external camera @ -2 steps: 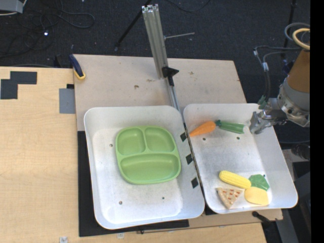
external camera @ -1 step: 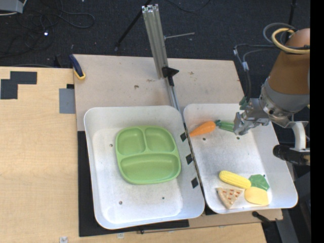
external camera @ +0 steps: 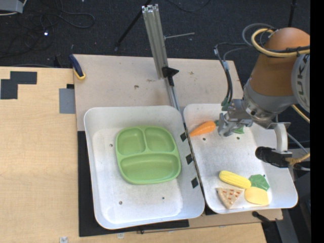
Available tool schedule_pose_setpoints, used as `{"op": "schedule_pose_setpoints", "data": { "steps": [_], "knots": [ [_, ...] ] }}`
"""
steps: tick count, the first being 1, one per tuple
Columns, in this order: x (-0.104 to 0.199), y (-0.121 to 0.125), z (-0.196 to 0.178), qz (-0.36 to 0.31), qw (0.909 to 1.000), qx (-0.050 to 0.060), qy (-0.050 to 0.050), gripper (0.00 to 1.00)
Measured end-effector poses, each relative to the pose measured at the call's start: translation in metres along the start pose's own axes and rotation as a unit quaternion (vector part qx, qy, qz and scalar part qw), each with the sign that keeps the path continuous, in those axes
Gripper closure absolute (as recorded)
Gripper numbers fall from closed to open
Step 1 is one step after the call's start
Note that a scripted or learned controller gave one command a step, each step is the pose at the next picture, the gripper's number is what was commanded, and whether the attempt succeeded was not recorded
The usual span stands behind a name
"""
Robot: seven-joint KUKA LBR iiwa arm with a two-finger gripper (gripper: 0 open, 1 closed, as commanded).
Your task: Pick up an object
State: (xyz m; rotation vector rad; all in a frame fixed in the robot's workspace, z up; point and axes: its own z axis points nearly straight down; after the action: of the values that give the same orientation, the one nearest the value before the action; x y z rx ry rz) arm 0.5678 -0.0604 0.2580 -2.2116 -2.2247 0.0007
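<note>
None of the pick looked done: my gripper point(external camera: 229, 127) hung just beside the carrot point(external camera: 202, 128), which lay in the right bin point(external camera: 212, 196); its opening I could not tell.

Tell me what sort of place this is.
Most likely a robotics lab bench set up for grasping trials. An arm's gripper works over two white bins, toy food such as a carrot and corn serves as test objects, and loose cables run across the dark floor.
</note>
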Motion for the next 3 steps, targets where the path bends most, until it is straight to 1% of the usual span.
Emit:
{"op": "schedule_pose_setpoints", "data": {
  "steps": [1,2,3],
  "knots": [
    [0.06,-0.001,0.014,0.001,1.0,0.0,-0.001,1.0],
    [0.113,0.0,0.01,0.0,1.0,0.0,-0.001,1.0],
    [0.163,-0.007,0.008,0.0,1.0,0.0,-0.001,1.0]
  ]
}}
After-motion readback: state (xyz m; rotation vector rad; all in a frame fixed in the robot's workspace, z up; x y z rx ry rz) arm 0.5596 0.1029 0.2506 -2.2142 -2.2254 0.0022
